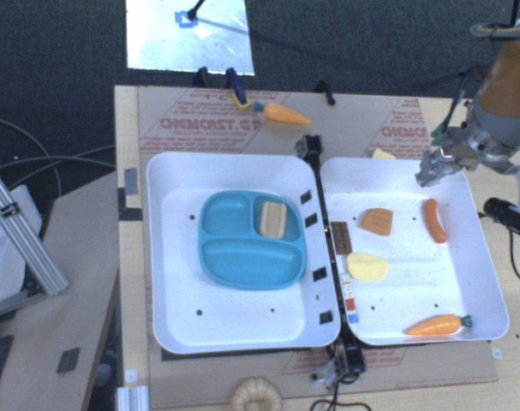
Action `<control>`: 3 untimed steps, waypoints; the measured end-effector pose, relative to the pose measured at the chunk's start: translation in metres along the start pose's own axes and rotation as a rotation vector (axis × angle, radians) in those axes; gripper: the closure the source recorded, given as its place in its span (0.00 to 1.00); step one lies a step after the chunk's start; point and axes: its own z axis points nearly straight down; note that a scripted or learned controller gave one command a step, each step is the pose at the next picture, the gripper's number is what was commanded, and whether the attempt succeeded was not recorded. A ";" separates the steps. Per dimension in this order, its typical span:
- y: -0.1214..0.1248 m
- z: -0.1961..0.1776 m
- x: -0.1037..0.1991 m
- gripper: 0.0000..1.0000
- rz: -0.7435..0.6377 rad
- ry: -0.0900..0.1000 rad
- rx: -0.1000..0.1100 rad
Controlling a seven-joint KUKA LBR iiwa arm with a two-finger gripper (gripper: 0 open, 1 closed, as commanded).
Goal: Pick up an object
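Camera view: pincer (433, 171) (raised) — above sausage (435, 220).

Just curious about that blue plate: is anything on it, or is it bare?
Not bare. The blue plate holds one tan slice in its upper right compartment; the other two compartments show only blue.

Blue plate (242, 259) in left bin (170, 229), tool (433, 169) above sausage (435, 220)

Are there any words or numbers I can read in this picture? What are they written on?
"CHEMCAST" with more letters after it, in red on the brown board behind the left bin.
More red print on the board behind the right bin: too blurred to read.
Small labels on the divider between bins: too small to read.
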 end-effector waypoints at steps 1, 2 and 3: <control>0.013 -0.008 0.047 1.00 -0.005 0.003 0.004; 0.033 0.007 0.103 1.00 -0.006 0.003 0.005; 0.045 -0.009 0.126 1.00 -0.003 0.003 0.004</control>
